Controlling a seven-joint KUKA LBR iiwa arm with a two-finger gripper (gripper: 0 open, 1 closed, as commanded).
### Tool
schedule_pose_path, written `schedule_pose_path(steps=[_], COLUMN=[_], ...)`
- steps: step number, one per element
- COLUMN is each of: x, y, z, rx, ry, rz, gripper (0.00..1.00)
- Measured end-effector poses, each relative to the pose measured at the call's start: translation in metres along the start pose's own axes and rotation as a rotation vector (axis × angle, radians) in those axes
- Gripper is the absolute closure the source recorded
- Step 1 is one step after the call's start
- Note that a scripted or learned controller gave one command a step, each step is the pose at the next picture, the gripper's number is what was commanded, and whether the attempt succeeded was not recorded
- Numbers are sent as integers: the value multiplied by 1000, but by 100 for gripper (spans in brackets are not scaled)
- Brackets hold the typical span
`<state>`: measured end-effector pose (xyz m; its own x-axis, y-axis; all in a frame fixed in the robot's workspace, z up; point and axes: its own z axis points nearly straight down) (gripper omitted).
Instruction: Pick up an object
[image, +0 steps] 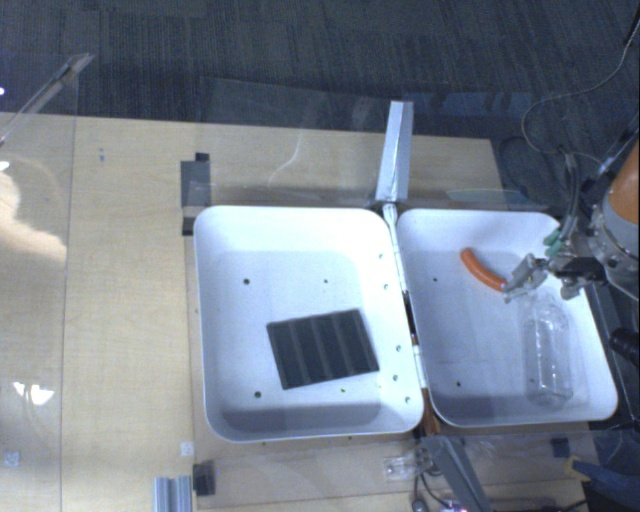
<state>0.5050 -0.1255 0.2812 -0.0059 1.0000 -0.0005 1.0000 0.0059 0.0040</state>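
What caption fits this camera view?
Robot gripper hovers over the right bin by an orange tube and clear bottle; left bin holds a dark ridged mat.

A dark ribbed rectangular mat (323, 348) lies flat and slightly skewed in the left bin (225, 240), toward its near edge; an orange curved piece (481, 270) rests in the right bin (440, 232) near its far edge. A clear plastic bottle (547, 350) lies on its side along that bin's right edge, toward the near right corner.
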Motion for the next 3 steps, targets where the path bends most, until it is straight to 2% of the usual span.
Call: schedule_pose_path(steps=[1,2,3], x=[11,-20,-14], y=[73,128,133], z=[16,99,194], rx=[1,0,-5], ry=[1,0,-1], rz=[21,-135,-75], gripper=[0,0,0])
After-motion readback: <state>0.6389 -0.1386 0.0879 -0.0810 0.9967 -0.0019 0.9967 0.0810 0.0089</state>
